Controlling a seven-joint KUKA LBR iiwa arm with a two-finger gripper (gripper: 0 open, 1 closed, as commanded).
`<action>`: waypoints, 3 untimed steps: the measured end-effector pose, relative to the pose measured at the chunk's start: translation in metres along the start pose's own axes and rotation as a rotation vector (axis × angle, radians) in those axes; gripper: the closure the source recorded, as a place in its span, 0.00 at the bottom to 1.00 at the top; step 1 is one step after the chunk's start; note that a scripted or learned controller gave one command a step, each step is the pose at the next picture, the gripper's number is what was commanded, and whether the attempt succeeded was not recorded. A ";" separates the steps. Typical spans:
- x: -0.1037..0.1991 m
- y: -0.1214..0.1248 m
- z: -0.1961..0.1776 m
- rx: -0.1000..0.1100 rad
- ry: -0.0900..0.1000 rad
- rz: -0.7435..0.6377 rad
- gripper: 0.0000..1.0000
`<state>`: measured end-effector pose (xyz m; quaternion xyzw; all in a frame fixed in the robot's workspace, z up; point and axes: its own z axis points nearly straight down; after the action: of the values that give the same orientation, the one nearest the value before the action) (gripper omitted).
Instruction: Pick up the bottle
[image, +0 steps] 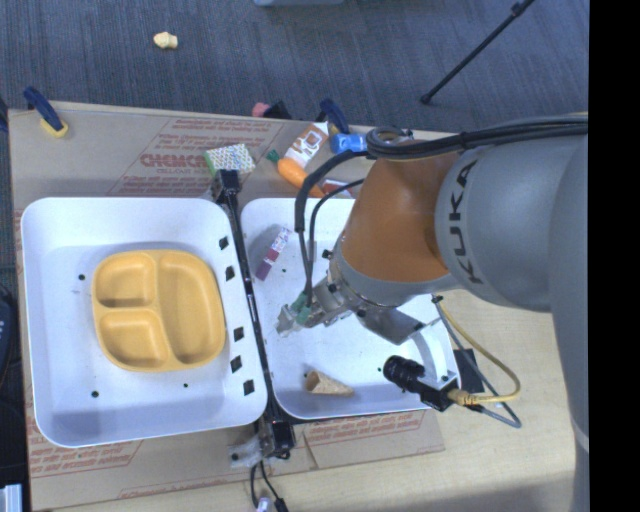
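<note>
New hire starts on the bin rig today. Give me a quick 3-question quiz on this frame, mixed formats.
1. True or false: the yellow divided plate lies in the left bin.
2. Which bin is the gripper over? A) left B) right
3. What lies behind the bins on the cardboard, near the blue clamp?

Key: 1 true; 2 B; 3 an orange-capped bottle.

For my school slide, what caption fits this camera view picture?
Robot arm reaching over the right bin near a small bottle, yellow tray in the left bin.
</note>
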<state>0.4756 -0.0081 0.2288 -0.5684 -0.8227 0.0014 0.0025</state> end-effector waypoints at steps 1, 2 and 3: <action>0.036 0.014 0.006 0.001 0.000 -0.097 1.00; 0.054 0.021 -0.030 -0.004 -0.004 -0.301 1.00; 0.102 0.039 -0.026 -0.003 -0.004 -0.514 1.00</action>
<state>0.4762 0.1009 0.2546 -0.3408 -0.9401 0.0005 0.0002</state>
